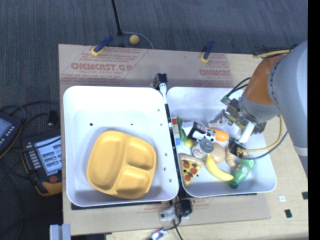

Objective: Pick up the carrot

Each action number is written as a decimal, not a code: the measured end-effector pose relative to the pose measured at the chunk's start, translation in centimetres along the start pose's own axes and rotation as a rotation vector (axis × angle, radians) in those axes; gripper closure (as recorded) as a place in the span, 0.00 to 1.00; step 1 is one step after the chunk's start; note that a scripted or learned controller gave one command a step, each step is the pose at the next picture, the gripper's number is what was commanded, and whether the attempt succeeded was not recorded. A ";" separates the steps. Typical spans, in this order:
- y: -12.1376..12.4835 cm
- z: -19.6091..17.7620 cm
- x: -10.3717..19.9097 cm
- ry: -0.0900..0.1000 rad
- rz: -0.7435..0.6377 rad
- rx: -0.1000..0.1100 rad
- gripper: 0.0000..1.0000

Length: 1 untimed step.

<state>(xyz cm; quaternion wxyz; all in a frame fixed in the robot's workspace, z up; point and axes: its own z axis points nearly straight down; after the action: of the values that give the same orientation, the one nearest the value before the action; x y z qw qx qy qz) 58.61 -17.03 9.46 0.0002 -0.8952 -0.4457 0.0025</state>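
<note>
- The arm (280, 84) comes in from the right, grey with the orange band above the wrist, and reaches down over the right bin (200, 96).
- The hand (239, 134) hangs low in that bin, right above the toy pile. Honestly can't tell if it's open or closed from this angle, and nothing is clearly sitting in it.
- The carrot (220, 134) is in the right bin, an orange piece just left of the hand, near the middle of the pile. Looks very close to the hand, but I can't say if they touch.
- Around it: a black and white toy (200, 131) just to the left, a round grey thing (206, 146) below that, and a tan lump (217, 155) under the carrot.
- Further toward the front of the bin are a banana (218, 169), a green bottle (241, 173) lying tilted at the right, and a pizza slice (189, 168) at the left.
- The left bin (80, 104) holds a yellow divided tray (121, 164), sitting toward the front.
- Both bins sit side by side on a cardboard sheet (100, 66) on the worktop, clipped at the back edge with a clamp (101, 45).
</note>
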 end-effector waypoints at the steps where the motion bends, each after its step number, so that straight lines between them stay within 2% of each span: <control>1: -5.9 0.4 -3.4 0.007 0.080 -0.017 0.00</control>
<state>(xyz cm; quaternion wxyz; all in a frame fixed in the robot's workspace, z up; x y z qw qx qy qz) 51.85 -16.23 9.05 -0.0058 -0.9123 -0.4094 -0.0044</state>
